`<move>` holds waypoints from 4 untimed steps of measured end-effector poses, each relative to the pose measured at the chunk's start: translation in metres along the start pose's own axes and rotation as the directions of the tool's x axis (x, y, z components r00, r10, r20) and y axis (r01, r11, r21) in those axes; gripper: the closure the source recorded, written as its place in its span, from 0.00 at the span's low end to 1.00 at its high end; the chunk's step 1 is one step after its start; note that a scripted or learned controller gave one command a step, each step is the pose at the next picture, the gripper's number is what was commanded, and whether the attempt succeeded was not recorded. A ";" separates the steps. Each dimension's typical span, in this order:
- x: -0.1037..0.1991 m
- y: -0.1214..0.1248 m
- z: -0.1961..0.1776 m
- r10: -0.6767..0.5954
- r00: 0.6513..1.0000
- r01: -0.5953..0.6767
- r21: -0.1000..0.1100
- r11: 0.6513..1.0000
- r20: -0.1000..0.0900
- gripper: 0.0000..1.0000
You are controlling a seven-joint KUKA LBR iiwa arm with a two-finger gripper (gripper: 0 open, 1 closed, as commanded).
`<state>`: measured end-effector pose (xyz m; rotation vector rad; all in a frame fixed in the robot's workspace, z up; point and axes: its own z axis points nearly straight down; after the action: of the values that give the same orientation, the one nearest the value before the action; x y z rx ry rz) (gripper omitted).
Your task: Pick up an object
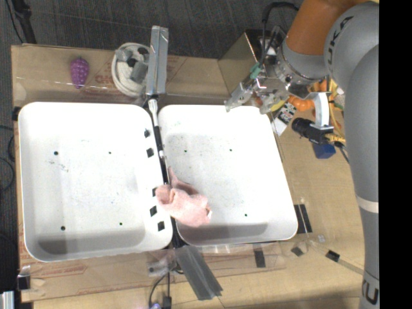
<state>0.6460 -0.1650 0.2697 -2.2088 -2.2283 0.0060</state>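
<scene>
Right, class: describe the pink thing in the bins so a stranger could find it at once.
Start at the right bin of the two white ones. Look to its near-left corner, against the divider between the bins. The crumpled pink cloth lies there, the sole soft, coloured item in either bin.

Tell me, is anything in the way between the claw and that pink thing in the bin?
Nothing visible is. The claw hangs over the far rim of the right bin, and the pink cloth lies at the bin's near left edge, against the divider. Between them is only bare white bin floor.
</scene>
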 end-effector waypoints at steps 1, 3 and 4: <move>-0.045 0.011 -0.038 -0.219 0.976 0.219 -0.005 0.976 0.003 0.00; 0.027 -0.111 0.100 -0.361 0.932 0.361 -0.001 0.932 0.000 0.00; 0.060 -0.125 0.180 -0.322 0.947 0.322 -0.002 0.947 0.000 0.00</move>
<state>0.5192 -0.1056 0.0908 -1.8166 -2.5594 0.0024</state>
